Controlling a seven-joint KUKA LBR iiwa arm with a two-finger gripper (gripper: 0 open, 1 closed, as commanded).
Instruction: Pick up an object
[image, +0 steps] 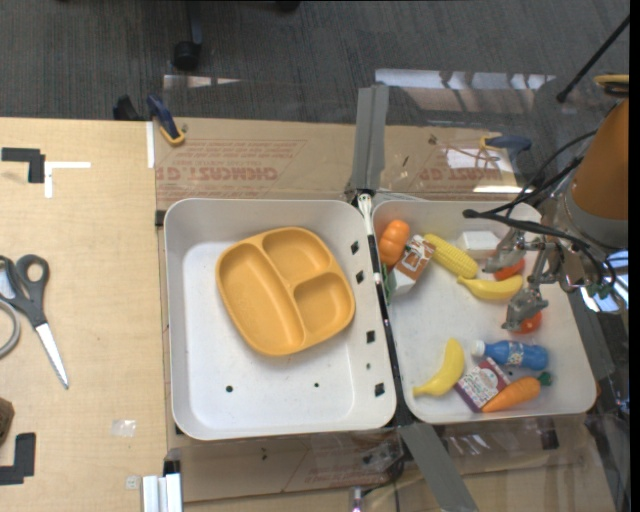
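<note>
You were at the reach-in step: the gripper (524, 300) hung low over the right bin (570, 405), near its right wall, with nothing yet lifted clear. Its metal fingers (540, 275) pointed down among the toys, and just beneath them sat a small red-orange object (528, 321), too blurred for you to name. Whether the fingers were spread or pinched, or had anything between them, you could not tell. To my eye, the nearest candidates were that red piece and the yellow banana (492, 288) just left of the gripper; the next move called for settling on one, closing, and rising straight. The corn cob (450, 256), second banana (443, 368), blue bottle (512, 354) and carrot (514, 392) lay apart from it. The yellow divided plate (285, 290) sat alone in the left bin (190, 400). The arm was cut off at the right edge, and cables crossed the wrist.
</note>
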